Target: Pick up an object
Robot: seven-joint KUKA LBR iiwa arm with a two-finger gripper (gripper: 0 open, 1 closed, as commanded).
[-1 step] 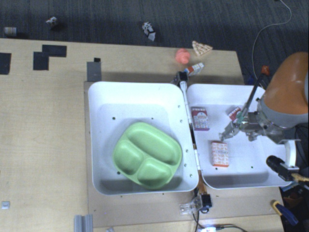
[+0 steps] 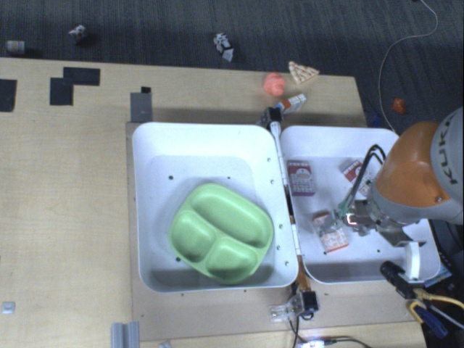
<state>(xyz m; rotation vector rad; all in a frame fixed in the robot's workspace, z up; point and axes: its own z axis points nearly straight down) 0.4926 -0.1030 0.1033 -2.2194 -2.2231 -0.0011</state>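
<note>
Beyond tan bench (image 2: pixel 65 194), dark carpet (image 2: pixel 181 13) holds litter.

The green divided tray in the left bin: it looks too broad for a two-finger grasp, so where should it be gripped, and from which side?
Probably by the rim. The green divided tray lies open side up in the left bin, so its raised edge is exposed. Its upper-right edge sits clear of the bin wall; coming straight down with one finger inside and one outside seems best.

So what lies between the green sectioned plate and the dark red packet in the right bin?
In the camera view, the two bins' adjoining white rims lie between the green sectioned plate and the dark red packet.
</note>
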